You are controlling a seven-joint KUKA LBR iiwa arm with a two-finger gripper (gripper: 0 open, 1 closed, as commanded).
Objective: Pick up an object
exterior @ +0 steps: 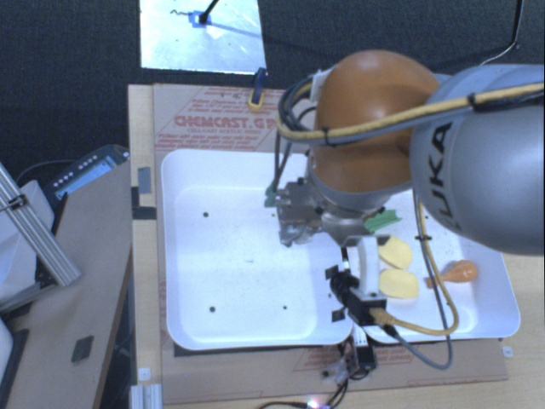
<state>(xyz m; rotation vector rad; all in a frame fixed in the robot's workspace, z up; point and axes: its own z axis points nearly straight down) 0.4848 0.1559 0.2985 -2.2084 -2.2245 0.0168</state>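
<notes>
Two to choose from nearest: seeing yellow slices (398, 284) lying in the right bin (509, 320), toward the view's right of the gripper (294, 220) (its state hidden under the wrist, cannot tell); farther back, noticing a green strip (383, 221) slanting rightward.

The bench (145, 254) bears two white bins (221, 254) on printed board (213, 118).
</notes>
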